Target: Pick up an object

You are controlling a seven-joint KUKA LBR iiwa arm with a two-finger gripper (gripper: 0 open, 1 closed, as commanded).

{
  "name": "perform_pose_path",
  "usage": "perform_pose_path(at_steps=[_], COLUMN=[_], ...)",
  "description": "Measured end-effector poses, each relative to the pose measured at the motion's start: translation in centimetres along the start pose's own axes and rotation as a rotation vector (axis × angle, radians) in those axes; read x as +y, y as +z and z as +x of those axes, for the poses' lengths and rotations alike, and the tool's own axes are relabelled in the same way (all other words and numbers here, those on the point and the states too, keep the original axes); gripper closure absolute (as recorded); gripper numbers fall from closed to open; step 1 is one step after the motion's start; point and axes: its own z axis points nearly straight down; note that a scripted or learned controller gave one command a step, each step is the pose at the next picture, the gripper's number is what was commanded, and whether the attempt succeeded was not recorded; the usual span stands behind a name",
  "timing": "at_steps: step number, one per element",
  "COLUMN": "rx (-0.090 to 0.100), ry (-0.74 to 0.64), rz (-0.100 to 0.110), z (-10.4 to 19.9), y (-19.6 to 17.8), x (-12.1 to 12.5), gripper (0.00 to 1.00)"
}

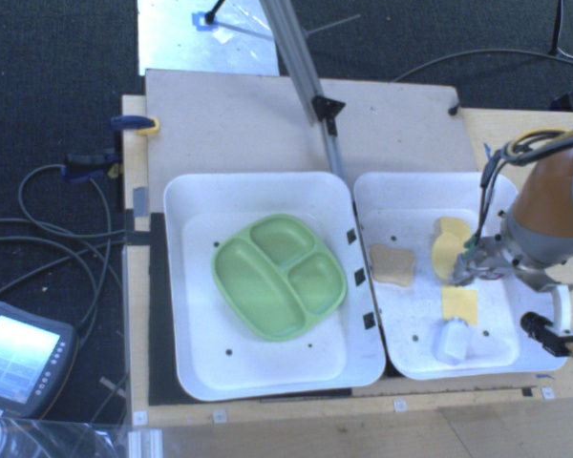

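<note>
The right bin (415, 365) holds a tan toast-shaped piece (392, 264), a pale yellow rounded piece (448, 241), a yellow square slice (460, 303) and a small white cup-like object (453, 341). My gripper (470, 265) hangs low over the right side of this bin, at the right edge of the pale yellow piece and just above the yellow slice. The wrist body hides its fingertips. A green divided plate (279, 276) lies in the left bin (191, 351).
The grey arm with its orange band (552, 198) comes in from the right over the right bin's edge. A slanted metal pole (296, 55) crosses the back board. Cables and a handheld pendant (19, 351) lie on the floor at left.
</note>
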Motion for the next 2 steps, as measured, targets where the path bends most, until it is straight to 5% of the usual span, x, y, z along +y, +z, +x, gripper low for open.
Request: perform_pose_path(at_steps=[2], rx=[-0.002], ry=[-0.005], rz=[-0.005], z=[0.9], y=[-11.0], x=[0.8], gripper=[1.0])
